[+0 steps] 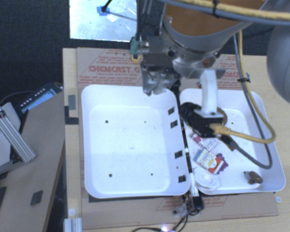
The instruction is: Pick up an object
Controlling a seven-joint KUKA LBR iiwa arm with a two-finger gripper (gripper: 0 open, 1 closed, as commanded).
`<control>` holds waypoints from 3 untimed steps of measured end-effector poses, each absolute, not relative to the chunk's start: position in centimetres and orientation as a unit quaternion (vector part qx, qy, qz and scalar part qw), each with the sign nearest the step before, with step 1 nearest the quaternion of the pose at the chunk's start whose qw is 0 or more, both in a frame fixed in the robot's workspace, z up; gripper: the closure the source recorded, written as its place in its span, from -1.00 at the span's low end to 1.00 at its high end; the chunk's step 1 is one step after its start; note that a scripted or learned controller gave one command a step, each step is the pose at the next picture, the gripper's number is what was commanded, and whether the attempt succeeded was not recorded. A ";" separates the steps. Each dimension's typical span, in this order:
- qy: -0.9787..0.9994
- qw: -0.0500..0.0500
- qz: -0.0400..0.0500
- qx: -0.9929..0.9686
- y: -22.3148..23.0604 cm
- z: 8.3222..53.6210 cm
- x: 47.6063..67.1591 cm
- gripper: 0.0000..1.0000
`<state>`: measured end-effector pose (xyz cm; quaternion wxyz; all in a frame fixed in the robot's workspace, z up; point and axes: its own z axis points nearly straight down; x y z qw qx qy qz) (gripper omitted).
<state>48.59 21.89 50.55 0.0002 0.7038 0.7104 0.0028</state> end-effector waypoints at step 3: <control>0.706 0.002 0.002 0.708 23.3 53.3 60.8 1.00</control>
